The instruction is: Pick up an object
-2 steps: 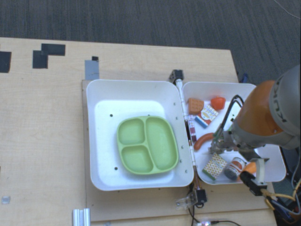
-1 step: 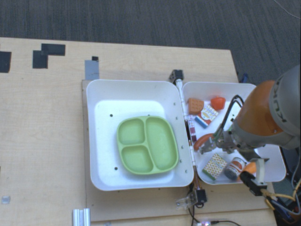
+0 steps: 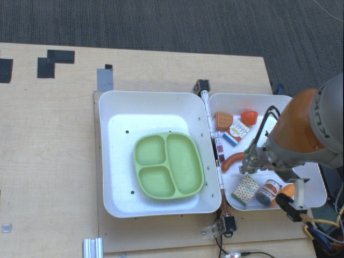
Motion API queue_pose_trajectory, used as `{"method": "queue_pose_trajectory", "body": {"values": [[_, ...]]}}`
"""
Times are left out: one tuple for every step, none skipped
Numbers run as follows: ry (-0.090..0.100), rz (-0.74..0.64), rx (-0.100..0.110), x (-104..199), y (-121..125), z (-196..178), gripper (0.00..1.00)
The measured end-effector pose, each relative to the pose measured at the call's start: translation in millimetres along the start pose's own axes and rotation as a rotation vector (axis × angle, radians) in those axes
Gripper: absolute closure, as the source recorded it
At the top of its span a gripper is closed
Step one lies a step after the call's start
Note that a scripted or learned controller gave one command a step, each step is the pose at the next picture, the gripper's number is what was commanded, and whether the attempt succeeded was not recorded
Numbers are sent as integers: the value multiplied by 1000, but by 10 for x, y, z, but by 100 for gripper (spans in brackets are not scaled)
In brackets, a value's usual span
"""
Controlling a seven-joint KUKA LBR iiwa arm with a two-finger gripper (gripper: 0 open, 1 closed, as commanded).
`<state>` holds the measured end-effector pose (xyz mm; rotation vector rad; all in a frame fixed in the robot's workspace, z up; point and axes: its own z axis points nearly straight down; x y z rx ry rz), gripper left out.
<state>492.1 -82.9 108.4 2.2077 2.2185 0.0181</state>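
Observation:
The right bin (image 3: 317, 195) holds several small items. Among them are an orange block (image 3: 224, 121), a red piece (image 3: 249, 117), a blue and white packet (image 3: 236, 131), a red sausage (image 3: 231, 162), a patterned box (image 3: 245, 190), a small can (image 3: 267, 192) and an orange piece (image 3: 287, 189). My gripper (image 3: 249, 164) hangs low over the middle of this bin, just right of the sausage and above the patterned box. The grey and orange arm hides the bin's right half.
The left bin (image 3: 115, 144) holds a green three-compartment plate (image 3: 168, 165). A metal clamp (image 3: 202, 86) sits at the top of the divider between the bins. Black and grey markers (image 3: 54, 62) lie on the wooden bench at the far left.

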Motion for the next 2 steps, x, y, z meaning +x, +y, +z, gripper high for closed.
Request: {"method": "queue_pose_trajectory", "body": {"values": [[0,1,0,0,-1,1,0],[1,-3,-3,8,15,-103,100]]}}
